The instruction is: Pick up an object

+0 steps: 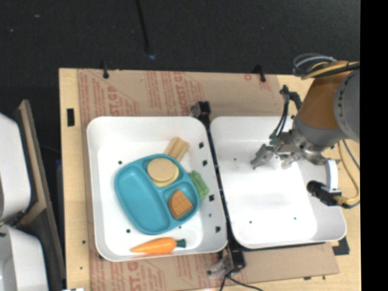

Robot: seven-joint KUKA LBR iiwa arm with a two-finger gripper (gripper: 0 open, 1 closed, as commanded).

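Observation:
The left bin [100, 162] holds a blue divided tray [140, 202] with a round tan biscuit [163, 170] and a brown waffle-like piece [180, 204] on it. A tan wooden block [177, 148] lies just behind the tray, and a green piece [199, 185] sits at its right side. An orange carrot [159, 245] lies near the bin's front wall. My gripper [265, 156] hangs over the right bin [273, 223], near its back middle, with nothing between its fingers.
The arm with its orange band [321, 105] enters from the right over the right bin's back corner. A black clamp [201, 110] sits where the bins meet at the back. Cardboard [151, 90] covers the bench around the bins.

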